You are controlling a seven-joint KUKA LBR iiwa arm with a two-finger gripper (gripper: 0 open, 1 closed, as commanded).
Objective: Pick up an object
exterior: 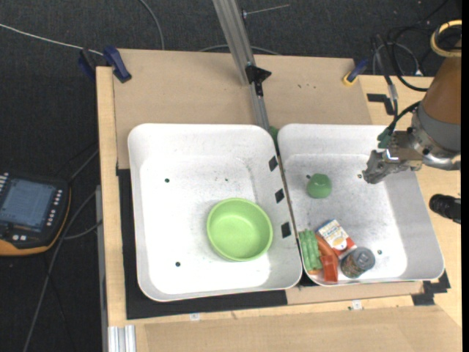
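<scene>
— Step in hand?
— Hovering over right bin (pixel 410 196); jaws (pixel 375 169) unreadable, cannot tell spread or pressed.
— Next?
— Likely needing lowering toward small green object (pixel 319 186) lying just left, mid-bin.

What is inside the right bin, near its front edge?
In the right bin, a pile at the front: a small carton, an orange piece, a green strip, a dark round can. Their undersides are covered. A green object lies farther back.

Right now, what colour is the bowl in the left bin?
Light green, seen in the camera view: bowl.
</scene>
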